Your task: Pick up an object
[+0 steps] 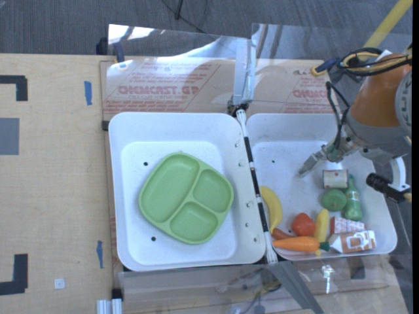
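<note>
**Arm over the right bin, toy food gathered along its near side**

The grey arm with the orange band (383, 97) reaches in from the right above the right-hand shallow white bin (288, 136); its two-finger gripper (314, 162) hangs over the bin's bare middle floor, pointing down and to the left; whether the fingers are spread or closed cannot be told from this angle, and nothing is seen between them.

The objects lie toward the bin's near and right parts; a small white cylinder with a red mark (334, 177) sits just beside the gripper, with a round green fruit (334, 199) next to it and a green bottle (353, 201) at its right; a yellow banana (272, 205) lies along the left wall; a red tomato-like piece (302, 224), a small yellow piece (322, 223), an orange carrot (298, 244) and a white-and-orange carton (353, 241) crowd the near edge.

The left-hand shallow white bin (131, 142) holds a light green three-compartment plastic plate (186, 197), lying flat near its middle.
</note>
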Robot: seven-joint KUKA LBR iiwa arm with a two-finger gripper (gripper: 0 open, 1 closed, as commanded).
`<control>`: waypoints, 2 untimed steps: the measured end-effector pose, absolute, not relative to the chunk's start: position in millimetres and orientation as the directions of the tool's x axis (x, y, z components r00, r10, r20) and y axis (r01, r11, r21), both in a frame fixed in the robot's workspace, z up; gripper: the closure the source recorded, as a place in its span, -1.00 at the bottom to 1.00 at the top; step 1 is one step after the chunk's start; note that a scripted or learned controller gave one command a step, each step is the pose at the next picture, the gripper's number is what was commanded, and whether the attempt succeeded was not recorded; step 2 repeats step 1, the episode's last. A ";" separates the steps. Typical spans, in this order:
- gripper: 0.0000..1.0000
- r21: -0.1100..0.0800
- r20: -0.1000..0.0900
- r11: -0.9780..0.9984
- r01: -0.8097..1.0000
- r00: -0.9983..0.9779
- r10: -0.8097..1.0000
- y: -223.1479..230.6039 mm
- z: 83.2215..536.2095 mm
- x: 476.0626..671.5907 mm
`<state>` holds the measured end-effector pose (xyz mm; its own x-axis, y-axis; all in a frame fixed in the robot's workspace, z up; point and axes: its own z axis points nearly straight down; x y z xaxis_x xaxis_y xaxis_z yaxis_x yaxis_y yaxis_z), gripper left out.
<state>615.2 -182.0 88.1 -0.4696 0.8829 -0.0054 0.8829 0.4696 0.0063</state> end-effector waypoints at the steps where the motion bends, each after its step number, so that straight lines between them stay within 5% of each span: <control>1: -1.00 0.009 -0.009 0.551 0.835 -0.551 0.835 -220.3 87.4 611.2; 2: -1.00 0.009 -0.009 0.551 0.835 -0.551 0.835 -220.3 87.4 611.2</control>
